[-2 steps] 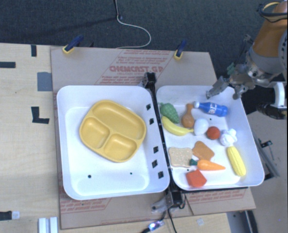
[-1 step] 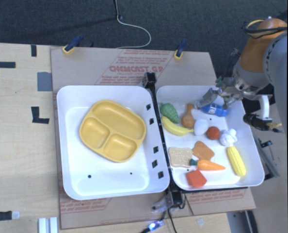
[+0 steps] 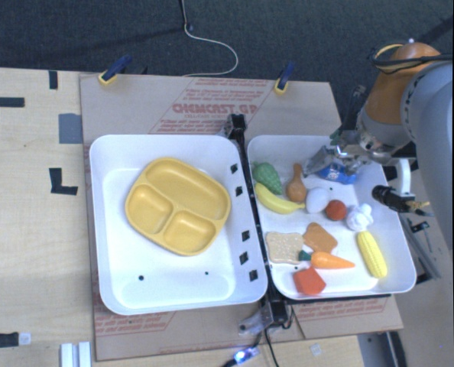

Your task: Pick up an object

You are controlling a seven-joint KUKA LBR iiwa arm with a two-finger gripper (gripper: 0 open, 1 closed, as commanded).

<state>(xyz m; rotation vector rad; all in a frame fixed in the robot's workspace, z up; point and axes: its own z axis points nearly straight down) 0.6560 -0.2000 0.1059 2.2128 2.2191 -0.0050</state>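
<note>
My gripper (image 3: 328, 161) hangs over the far right part of the right bin (image 3: 399, 281), just above its back rim, with a blue part showing under it. Toy food lies in that bin: a green vegetable (image 3: 267, 176), a banana (image 3: 277, 199), a brown drumstick (image 3: 296, 180), a white lump (image 3: 317, 199), a red tomato (image 3: 335, 209), a white garlic (image 3: 358, 218), a corn cob (image 3: 372, 254), a carrot (image 3: 332, 261), a bread slice (image 3: 284, 246), an orange piece (image 3: 319, 237) and a red piece (image 3: 309, 281). The drumstick and the white lump lie closest to the gripper, to its lower left.
The left bin (image 3: 112, 281) holds a yellow divided plate (image 3: 177, 205). Both bins rest on a cardboard sheet (image 3: 212, 105) held by two clamps at the back. The arm's orange band (image 3: 399, 82) rises at the right, and a black cable runs along the back.
</note>
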